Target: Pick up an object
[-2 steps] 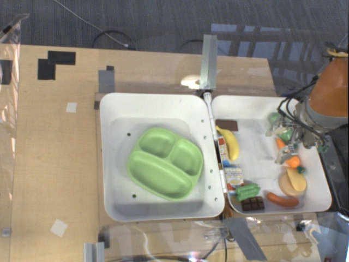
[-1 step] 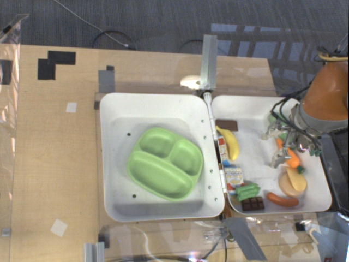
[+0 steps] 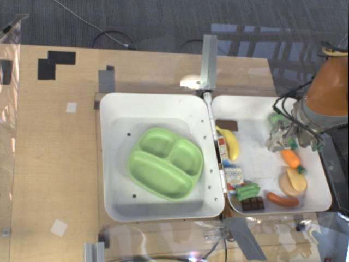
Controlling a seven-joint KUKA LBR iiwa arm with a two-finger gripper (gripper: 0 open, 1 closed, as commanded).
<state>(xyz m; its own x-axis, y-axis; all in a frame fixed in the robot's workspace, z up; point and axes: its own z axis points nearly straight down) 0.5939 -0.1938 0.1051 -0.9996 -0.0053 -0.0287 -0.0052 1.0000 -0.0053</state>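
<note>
Gripper (image 3: 281, 141) sits over right bin (image 3: 256, 113) near the carrot (image 3: 290, 158), finger state can't be told, nothing visibly held, so pick not done.

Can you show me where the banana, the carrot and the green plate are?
banana (image 3: 231, 143), camera view, middle of its yellow curve.
carrot (image 3: 290, 158), camera view, middle of its orange body.
green plate (image 3: 165, 162), camera view, ridge between its compartments.
</note>
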